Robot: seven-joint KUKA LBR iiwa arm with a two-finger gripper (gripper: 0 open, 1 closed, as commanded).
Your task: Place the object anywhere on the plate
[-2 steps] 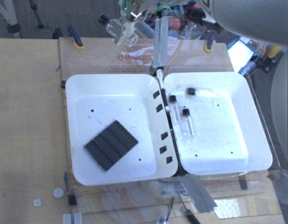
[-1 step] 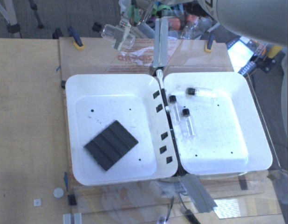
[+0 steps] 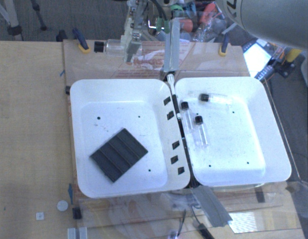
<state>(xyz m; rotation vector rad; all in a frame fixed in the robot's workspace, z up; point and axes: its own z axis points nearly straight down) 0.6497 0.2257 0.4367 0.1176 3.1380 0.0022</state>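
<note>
Task not done. Plate (image 3: 119,154), left bin (image 3: 79,133) front, bears nothing. Vials (image 3: 200,131) lie in right bin (image 3: 253,133). Gripper (image 3: 133,40) hangs beyond the far rims; its state cannot be determined.

Three clear black-capped vials (image 3: 199,128) lie flat in the right bin; a dark ridged plate (image 3: 118,154) lies in the left.

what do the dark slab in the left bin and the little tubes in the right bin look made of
The dark ribbed plate looks like matte grey plastic or rubber: flat, dull, with parallel grooves, no shine. The vials look like clear glass or clear plastic with black caps: the white bin shows through their bodies. Which of the two I cannot tell.
</note>
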